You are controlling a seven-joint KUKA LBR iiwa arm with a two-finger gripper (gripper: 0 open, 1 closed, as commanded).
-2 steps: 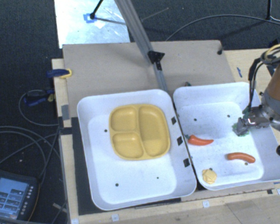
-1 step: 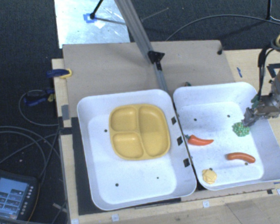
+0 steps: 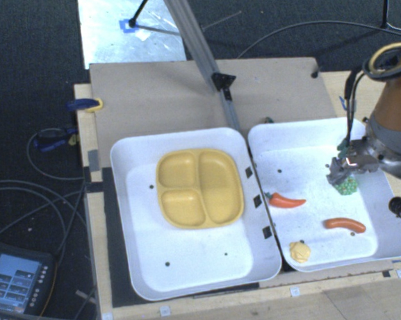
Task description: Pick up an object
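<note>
Yellow toy (image 3: 300, 251) front of R bin (image 3: 303, 140); sausage (image 3: 344, 225) long axis L-R.

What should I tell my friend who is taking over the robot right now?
Gripper: low in the right bin, right over the green toy; whether it grips the toy is unclear.
Right bin also holds: orange carrot, red sausage, small yellow toy near the front edge.
Left bin: yellow divided plate.
Done: the arm has reached an object.
Left: nothing looks lifted yet; close on the green toy and raise it.
</note>
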